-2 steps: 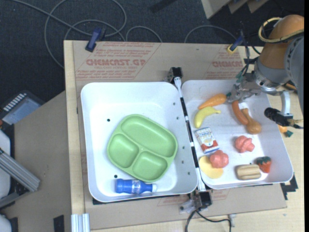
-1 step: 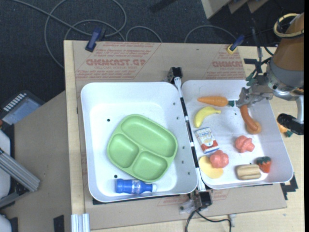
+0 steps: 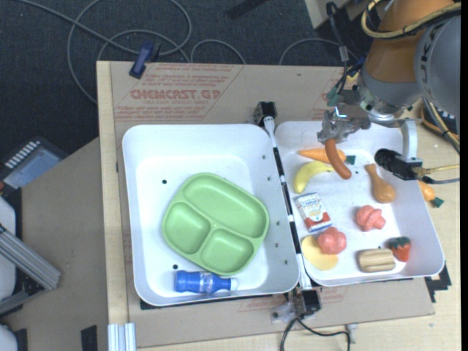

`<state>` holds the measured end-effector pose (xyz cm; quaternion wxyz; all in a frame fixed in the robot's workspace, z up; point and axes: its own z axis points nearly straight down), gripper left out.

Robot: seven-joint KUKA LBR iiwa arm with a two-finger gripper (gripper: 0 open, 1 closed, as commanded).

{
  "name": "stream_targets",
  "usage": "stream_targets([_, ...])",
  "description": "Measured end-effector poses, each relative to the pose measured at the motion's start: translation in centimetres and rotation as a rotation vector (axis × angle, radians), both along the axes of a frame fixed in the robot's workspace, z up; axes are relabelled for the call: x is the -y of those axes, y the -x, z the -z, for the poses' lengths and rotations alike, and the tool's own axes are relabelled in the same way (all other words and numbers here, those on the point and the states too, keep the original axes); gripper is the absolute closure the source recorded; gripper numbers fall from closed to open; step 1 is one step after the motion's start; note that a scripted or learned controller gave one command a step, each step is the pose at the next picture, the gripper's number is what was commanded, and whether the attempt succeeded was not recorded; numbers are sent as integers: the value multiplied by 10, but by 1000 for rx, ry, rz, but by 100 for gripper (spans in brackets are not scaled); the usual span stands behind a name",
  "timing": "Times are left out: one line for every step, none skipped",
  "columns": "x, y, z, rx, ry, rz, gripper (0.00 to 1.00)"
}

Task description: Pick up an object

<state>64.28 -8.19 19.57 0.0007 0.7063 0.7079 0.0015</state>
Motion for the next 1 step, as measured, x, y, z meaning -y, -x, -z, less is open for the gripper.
stream_targets([-52, 55, 11, -5, 0, 1, 100])
